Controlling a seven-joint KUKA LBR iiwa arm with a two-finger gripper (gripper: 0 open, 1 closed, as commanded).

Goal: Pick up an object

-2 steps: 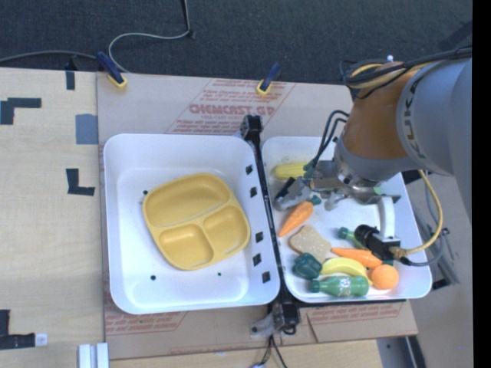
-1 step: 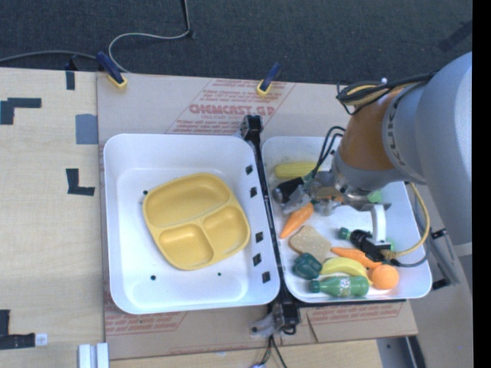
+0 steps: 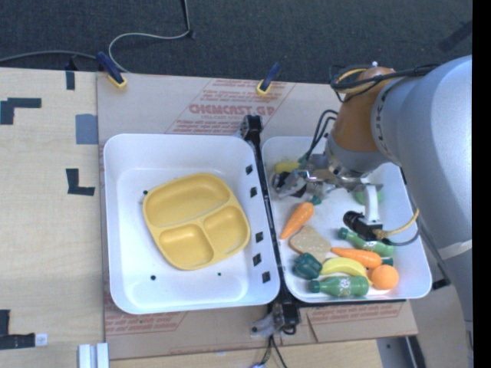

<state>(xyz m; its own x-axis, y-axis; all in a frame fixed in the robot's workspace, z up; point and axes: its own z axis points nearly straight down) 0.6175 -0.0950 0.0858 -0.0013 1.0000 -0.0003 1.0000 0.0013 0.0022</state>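
Observation:
My gripper (image 3: pixel 294 181) hangs low over the upper left part of the right bin (image 3: pixel 418 282). A small yellow item (image 3: pixel 287 165) lies just behind it, partly hidden. An orange carrot (image 3: pixel 298 219) lies just in front of the gripper, pointing toward the bin's left wall. Closer to the front lie a bread slice (image 3: pixel 310 242), a dark green pepper (image 3: pixel 306 266), a banana (image 3: pixel 344 267), a green bottle (image 3: pixel 339 285), an orange fruit (image 3: pixel 384 277) and a second carrot (image 3: pixel 357 256).
The left bin (image 3: pixel 123 274) holds a yellow divided plate (image 3: pixel 196 219). A black divider with clips (image 3: pixel 261 205) runs between the bins. The grey arm (image 3: pixel 430 152) covers the right bin's right side. Cardboard and cables lie behind the bins.

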